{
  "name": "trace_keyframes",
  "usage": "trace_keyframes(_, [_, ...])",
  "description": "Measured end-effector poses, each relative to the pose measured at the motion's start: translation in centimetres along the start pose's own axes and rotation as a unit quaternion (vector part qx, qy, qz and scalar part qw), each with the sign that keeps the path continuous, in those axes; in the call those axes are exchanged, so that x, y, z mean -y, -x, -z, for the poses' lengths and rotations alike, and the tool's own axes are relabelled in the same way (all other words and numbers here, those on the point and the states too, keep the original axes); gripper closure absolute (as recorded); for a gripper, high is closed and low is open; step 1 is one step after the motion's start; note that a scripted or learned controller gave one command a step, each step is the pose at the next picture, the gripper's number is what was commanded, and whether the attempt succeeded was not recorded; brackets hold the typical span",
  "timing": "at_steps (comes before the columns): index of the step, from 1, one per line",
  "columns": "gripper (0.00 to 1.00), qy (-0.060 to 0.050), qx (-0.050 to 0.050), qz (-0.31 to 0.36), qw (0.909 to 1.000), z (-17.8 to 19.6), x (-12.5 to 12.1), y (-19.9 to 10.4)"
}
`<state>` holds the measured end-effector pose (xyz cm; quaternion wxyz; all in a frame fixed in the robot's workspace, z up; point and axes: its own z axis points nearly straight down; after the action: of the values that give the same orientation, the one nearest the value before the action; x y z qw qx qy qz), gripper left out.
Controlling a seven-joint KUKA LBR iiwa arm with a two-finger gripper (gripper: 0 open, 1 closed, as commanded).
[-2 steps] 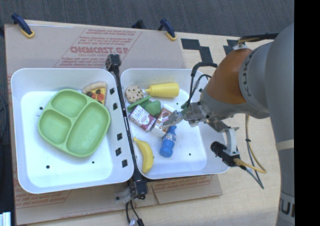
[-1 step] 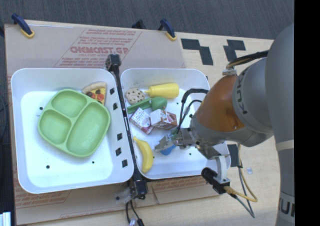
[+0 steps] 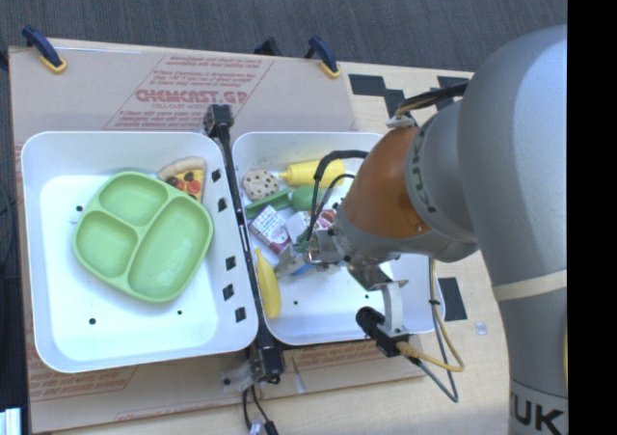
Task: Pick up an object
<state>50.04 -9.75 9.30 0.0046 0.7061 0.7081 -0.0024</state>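
From above, the worktop [image 3: 58, 95] carries two white bins side by side, the left bin [image 3: 39, 231] and the right bin [image 3: 318, 327], with a printed cardboard sheet [image 3: 193, 95] behind them and blue-and-yellow clamps [image 3: 43, 49] at the back edge. In the left bin a green divided plate [image 3: 145, 235] lies near the middle, and a toy pizza slice [image 3: 185, 176] sits just beside its upper right rim, close to the wall shared with the other bin. The right bin holds a cluster of small things in its rear left part: a cookie [image 3: 256, 182], a yellow bottle [image 3: 310, 173] lying on its side, a green piece [image 3: 301, 198] just below the bottle, a small red-and-white packet [image 3: 268, 224], and a banana [image 3: 267, 285] lying along the left wall toward the front. The grey arm [image 3: 501, 163] reaches in from the right, its orange band [image 3: 390, 192] over the middle of the right bin, and the wrist points down at the cluster. The jaws [image 3: 310, 252] are low among the items, just right of the packet and above the banana; the arm's body and cables cover them, so I cannot tell whether they are apart or together, nor whether anything sits between them. A yellow cable [image 3: 439, 351] trails off the front right corner of the bin
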Motion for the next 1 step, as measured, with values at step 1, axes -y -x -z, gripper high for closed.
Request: trace_keyframes(1, [1.0, -0.003, -0.003, 0.003, 1.0, 0.95, -0.02, -0.24])
